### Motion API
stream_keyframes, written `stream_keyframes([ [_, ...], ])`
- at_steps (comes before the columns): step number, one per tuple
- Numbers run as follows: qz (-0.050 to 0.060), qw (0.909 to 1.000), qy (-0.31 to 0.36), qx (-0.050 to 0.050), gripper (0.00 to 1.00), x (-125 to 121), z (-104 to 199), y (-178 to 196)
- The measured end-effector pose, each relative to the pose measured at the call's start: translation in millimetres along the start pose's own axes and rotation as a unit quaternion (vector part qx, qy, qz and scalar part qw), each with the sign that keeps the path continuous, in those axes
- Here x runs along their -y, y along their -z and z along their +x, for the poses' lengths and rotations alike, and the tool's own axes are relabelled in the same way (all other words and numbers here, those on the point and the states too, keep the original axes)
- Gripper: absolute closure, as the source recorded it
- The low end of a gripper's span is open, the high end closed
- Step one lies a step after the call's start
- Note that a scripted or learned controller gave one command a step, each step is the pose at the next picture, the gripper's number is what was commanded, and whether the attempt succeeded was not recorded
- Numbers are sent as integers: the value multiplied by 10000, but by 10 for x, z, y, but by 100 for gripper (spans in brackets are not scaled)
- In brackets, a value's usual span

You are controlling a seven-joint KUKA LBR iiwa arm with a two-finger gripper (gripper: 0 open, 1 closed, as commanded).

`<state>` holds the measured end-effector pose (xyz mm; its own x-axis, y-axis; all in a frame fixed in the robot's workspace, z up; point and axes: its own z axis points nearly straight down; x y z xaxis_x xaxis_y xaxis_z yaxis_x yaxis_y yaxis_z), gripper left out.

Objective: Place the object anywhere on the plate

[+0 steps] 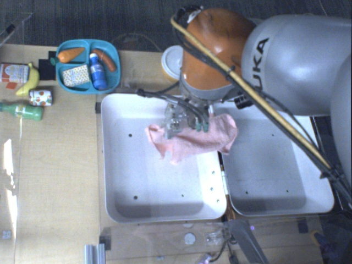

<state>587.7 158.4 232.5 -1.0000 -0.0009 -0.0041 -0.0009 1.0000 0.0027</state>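
A crumpled pink cloth lies across the upper right part of the left white bin, and its right end reaches over the divider toward the right bin. My gripper hangs directly over the cloth's upper edge and touches or nearly touches the fabric. Behind the arm's orange band, a white plate with a yellow rim stands on the bench beyond the bins, and the arm hides most of it.
A blue divided tray with toy foods sits at the back left. A banana, a small can and a green bottle lie on the wooden bench left of the bins. A cable runs diagonally over the right bin.
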Motion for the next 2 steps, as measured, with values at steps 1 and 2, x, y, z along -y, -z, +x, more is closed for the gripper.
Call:
stream_keyframes([
  [1, -6, 10000, 3, 11, 100, -510, 98, -35],
  [2, -6, 10000, 1, 14, 0, -507, 96, -32],
])
